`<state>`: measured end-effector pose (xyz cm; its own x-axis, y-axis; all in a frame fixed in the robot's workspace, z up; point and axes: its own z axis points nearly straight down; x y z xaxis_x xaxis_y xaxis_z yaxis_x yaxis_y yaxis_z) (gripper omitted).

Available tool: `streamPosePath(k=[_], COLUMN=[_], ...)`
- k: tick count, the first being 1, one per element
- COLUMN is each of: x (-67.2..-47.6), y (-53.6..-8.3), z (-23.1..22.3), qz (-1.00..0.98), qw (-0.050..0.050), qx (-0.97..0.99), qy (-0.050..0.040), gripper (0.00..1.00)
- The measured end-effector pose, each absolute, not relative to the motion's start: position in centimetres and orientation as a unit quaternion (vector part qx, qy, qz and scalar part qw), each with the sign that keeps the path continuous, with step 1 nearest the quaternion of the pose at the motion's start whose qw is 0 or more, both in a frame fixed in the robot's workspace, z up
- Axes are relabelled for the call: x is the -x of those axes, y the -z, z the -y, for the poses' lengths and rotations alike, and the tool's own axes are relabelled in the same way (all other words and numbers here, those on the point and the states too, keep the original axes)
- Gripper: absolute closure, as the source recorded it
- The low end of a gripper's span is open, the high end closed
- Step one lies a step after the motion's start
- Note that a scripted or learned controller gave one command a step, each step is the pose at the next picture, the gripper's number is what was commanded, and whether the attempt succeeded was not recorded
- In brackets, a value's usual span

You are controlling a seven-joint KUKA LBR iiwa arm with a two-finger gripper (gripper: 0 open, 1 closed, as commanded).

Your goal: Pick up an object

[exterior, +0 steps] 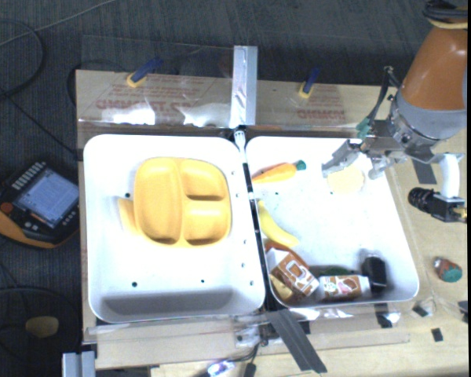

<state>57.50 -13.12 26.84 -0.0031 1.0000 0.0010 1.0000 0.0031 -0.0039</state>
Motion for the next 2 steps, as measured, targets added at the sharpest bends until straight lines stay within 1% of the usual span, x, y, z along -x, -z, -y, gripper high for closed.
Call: streamPosePath(k=[1, 2], x=[-65.58, -65.58], y=[-16.30, -16.31], z=[11.98, 11.98], qz=[0.800, 0.800], qw=[0.001, 0.001], qx=[0.600, 0.600], qy=[-0.0007, -0.0006], gripper=[0.00, 0.00])
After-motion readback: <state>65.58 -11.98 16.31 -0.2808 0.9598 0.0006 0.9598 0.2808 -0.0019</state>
